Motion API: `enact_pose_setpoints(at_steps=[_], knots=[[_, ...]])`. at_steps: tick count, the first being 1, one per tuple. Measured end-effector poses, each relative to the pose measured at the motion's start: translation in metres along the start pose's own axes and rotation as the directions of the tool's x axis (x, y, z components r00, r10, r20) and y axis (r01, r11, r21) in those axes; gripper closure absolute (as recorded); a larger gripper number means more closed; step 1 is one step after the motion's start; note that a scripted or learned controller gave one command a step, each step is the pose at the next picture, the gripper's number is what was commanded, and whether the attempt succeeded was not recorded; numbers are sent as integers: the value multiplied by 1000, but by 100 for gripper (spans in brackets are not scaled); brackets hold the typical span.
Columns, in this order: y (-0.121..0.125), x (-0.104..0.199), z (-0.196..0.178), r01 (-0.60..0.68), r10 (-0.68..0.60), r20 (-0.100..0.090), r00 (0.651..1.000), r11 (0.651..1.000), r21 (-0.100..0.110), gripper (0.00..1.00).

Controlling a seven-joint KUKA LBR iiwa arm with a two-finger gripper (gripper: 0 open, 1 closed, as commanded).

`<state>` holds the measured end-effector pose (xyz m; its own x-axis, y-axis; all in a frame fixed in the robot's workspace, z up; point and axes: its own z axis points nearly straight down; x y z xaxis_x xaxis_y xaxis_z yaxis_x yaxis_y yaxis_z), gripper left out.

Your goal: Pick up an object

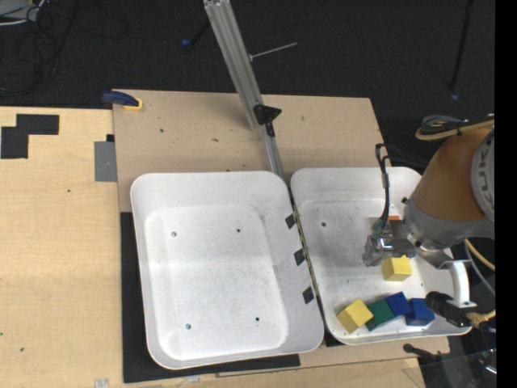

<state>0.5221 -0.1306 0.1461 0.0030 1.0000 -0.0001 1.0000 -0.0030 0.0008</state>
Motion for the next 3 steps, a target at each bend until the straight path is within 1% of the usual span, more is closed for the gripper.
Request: enact_pose_setpoints(at_steps=[1, 2, 3], knots=[[3, 0, -42, 4, -4, 0, 1000, 1000, -1, 100], [10, 3, -103, 5, -5, 1, 1000, 1000, -3, 100], [27, 64, -101, 9, -9, -3, 1000, 1000, 2, 100]])
